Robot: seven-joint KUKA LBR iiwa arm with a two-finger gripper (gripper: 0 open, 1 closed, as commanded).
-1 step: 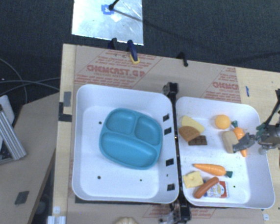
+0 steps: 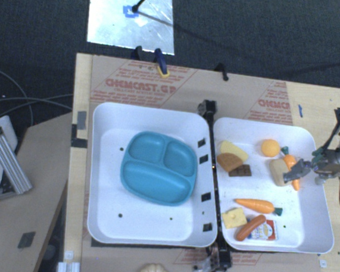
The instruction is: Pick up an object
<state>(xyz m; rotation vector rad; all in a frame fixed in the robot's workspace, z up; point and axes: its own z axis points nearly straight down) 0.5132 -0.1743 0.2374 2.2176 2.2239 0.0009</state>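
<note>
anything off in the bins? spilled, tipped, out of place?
Nothing stands out. The blue divided plate lies flat in the left bin. The toy foods lie loose but all inside the right bin: the orange, the carrot and the sausage. The gripper is over the right bin, near its right side.

Dark carpet floor (image 2: 258, 27), a shiny, perhaps metal sheet (image 2: 132, 14), pale wooden bench (image 2: 81, 94)

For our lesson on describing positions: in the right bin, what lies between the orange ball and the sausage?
In the camera view, a carrot lies between the orange ball and the sausage.
</note>
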